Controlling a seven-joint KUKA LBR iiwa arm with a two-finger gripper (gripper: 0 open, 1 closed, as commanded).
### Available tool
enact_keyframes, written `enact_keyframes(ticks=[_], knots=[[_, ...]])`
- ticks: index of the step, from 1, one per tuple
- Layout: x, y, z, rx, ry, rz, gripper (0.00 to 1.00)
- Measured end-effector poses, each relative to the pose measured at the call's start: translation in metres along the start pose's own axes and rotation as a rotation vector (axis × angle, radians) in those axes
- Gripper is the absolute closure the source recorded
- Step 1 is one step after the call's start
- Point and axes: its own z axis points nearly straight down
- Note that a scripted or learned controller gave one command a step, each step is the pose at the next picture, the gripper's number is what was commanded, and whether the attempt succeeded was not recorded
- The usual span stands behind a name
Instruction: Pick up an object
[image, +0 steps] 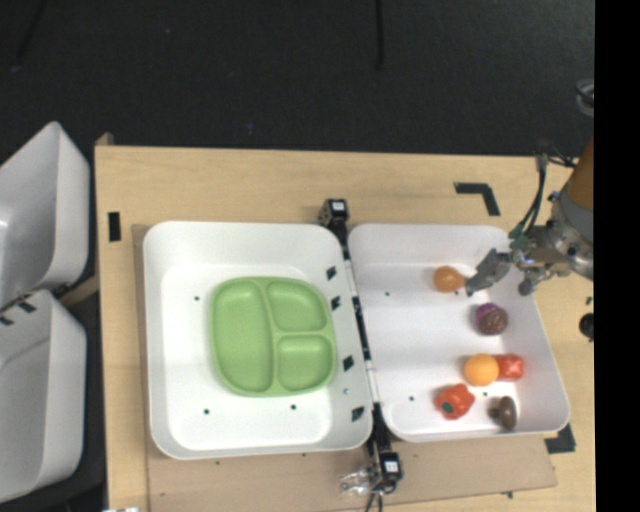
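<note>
The right bin holds several small objects. An orange piece lies near its middle right, a dark purple one below it, then an orange ball touching a red block. A red piece and a brown one lie near the front wall. My gripper hangs over the bin's right side, open, one finger just right of the orange piece, the other finger near the bin's right wall. Nothing sits between them.
The left bin holds a green divided plate. A dark hinge strip runs between the two bins. Bare wooden bench surrounds them. White casings stand at the far left.
</note>
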Motion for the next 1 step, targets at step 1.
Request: enact_keyframes(ticks=[1], knots=[[0.0061,-0.0011,0.0476,0.005,0.000,0.001,0.00]])
